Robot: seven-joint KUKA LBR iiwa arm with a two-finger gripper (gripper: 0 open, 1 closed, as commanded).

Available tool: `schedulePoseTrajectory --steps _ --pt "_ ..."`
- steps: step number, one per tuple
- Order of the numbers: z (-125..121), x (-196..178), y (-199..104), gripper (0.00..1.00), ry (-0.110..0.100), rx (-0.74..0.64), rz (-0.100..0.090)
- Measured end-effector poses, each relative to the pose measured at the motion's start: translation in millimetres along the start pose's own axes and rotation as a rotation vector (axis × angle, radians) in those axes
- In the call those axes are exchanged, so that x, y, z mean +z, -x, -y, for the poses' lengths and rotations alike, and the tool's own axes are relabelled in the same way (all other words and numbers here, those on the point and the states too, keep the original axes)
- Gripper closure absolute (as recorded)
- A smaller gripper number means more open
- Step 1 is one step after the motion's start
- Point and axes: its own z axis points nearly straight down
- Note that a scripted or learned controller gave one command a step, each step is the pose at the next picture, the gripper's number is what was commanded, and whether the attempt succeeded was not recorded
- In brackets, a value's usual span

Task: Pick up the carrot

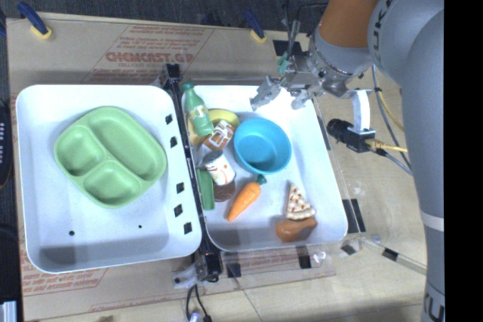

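Bench [377, 237] is light wood, covered at the back by a sheet of brown cardboard [151, 49] with red print. Two shallow white bins sit side by side on it: left bin [38, 185], right bin [324, 177], touching along a black clipped seam. Blue clamps [34, 20] pin the cardboard's back edge.

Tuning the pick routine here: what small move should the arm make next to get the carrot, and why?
Probably shift the tool toward the near side of the right bin, to above the carrot. The tool now sits at the bin's far edge, beyond the blue bowl, while the carrot lies untouched just on the near side of that bowl.
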Motion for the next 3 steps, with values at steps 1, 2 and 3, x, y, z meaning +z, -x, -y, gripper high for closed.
schedulePoseTrajectory --steps 1,2,3 --pt "85.7 20.8 -34.5 0.00 -0.003 -0.081 -0.001" --pt "135.9 133.9 -31.5 0.00 -0.011 -0.086 -0.004" --pt "133.1 120.9 -30.7 1.00 -0.008 -0.101 0.000"
